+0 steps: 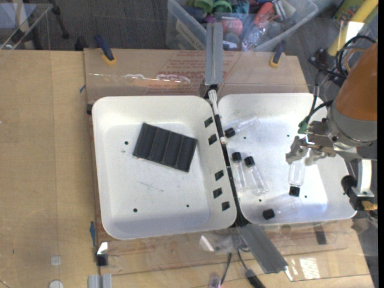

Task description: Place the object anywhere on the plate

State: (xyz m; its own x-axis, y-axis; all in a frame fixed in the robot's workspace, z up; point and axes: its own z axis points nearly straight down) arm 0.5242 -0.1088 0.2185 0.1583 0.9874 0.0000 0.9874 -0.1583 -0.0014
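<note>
A black ribbed plate (165, 147) lies flat in the left bin (114, 209), toward its back. My gripper (302, 156) hangs over the right bin (318, 101), near its right side, far from the plate. A clear vial (296, 174) with a black cap at its lower end hangs down from between the fingers, and the gripper is shut on its upper end.
Several more clear vials with black caps lie in the right bin: one at the back left (241, 126), two side by side in the middle (249, 176), one at the front (281, 209). A divider wall with black clips (217, 161) separates the bins. A tub of toys (240, 11) stands behind.
</note>
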